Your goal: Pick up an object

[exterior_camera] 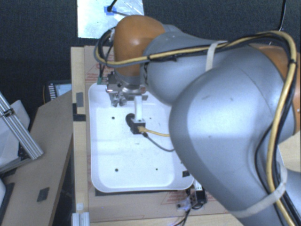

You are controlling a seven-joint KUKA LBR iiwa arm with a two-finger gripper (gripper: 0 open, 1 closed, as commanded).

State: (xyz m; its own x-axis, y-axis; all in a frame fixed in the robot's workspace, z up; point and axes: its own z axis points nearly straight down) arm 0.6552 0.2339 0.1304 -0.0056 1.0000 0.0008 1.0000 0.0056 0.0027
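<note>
My gripper point(118, 98) hangs low over the far end of the left white bin point(113, 173), close to its back wall. The orange wrist band point(134, 39) sits right above it. The grey arm point(225, 112) reaches in from the right and hides the right side of this bin and all that lies beyond it. The bin floor that shows is bare white with a few small dark dots.
The bin rests on a wooden bench point(79, 140). An aluminium rail point(19, 131) leans at the left edge. A shiny foil sheet point(108, 11) hangs on the back wall. Loose wires point(193, 201) lie at the bench front.
</note>
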